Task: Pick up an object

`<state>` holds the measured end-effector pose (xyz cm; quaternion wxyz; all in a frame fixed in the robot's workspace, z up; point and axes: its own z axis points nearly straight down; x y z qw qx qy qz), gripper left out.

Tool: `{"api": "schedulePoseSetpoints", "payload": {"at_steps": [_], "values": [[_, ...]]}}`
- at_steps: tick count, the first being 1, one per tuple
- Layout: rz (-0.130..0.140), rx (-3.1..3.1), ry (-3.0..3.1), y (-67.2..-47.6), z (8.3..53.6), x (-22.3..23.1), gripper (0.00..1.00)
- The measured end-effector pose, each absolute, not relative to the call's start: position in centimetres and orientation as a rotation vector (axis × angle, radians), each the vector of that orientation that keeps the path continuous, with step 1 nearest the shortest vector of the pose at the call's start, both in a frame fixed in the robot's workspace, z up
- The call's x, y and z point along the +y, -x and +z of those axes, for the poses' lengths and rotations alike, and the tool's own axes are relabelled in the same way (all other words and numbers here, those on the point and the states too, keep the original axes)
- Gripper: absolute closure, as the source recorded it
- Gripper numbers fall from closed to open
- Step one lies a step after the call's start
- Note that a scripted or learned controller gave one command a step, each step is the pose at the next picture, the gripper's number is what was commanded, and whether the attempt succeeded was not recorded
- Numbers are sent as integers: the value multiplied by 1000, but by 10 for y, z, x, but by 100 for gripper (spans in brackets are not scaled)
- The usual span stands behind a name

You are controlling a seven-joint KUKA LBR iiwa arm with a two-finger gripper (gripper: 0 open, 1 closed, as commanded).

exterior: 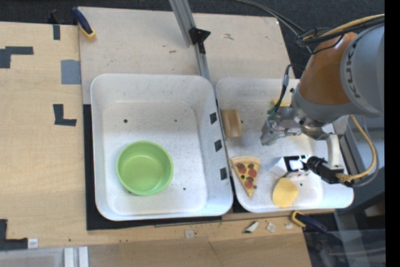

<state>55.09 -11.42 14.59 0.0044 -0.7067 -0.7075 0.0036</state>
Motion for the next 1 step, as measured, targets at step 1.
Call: {"api": "schedulePoseSetpoints", "payload": {"at_steps": [1], "values": [[9, -2217, 2217, -549, 90, -113, 0]]}}
